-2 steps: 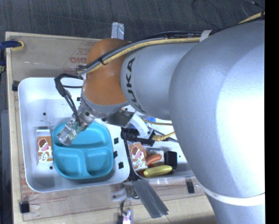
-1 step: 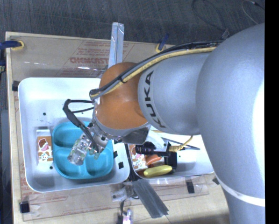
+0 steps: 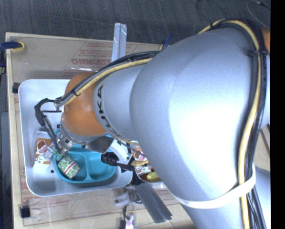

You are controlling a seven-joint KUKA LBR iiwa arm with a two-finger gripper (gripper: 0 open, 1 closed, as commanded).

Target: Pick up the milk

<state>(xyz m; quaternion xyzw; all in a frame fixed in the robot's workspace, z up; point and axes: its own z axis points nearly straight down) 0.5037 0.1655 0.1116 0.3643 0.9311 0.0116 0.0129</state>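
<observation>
A small carton with brown, white and red print [image 3: 41, 152], which may be the milk, lies at the left side of the left white bin [image 3: 27, 109]. My gripper [image 3: 60, 150] reaches down just to the right of it, at the left rim of a blue dish [image 3: 92, 168]. The orange wrist band [image 3: 82, 111] and the grey arm cover most of the bin above it. Whether the gripper touches the carton cannot be made out.
A green-labelled packet [image 3: 68, 167] lies in the blue dish. A printed package [image 3: 141, 163] and something yellow [image 3: 153, 176] peek out under the arm to the right. A black cable [image 3: 43, 109] loops over the bin floor. The bin's left wall is close.
</observation>
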